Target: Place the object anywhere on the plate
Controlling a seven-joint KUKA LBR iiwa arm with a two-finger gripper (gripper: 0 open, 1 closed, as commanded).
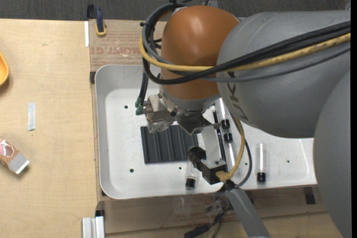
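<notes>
The arm (268,64) hangs low over the white bin (111,120), likely reaching for a pick, its orange band (195,47) hiding the gripper so I cannot tell its state, nor which thing is the object, perhaps the dark ribbed slab (164,145) or a marker (260,163)

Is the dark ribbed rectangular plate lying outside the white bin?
No, the dark ribbed rectangular plate lies inside the shallow white bin, on its floor below the arm's wrist.
</notes>
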